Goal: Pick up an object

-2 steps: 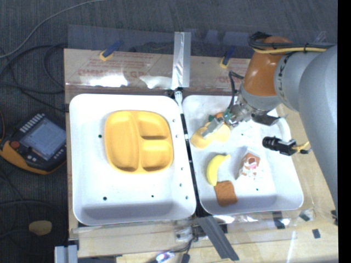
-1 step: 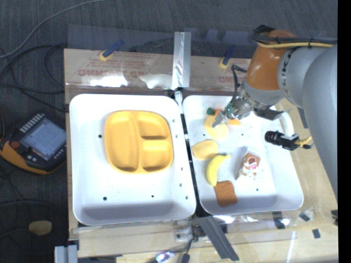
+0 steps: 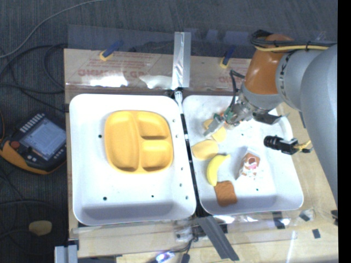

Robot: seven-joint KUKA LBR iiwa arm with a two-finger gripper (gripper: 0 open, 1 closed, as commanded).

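My gripper is low in the right bin, near its back left corner. It points down and left at a small pale yellow wedge that lies just below its tip. Nearer the front lie a pale yellow slice, a yellow banana, a brown block and a white and red piece. None of these is lifted off the bin floor.
The left bin holds a yellow divided tray. A metal divider post stands at the back between the bins. The arm's orange band and grey body hang over the right bin's back right part.
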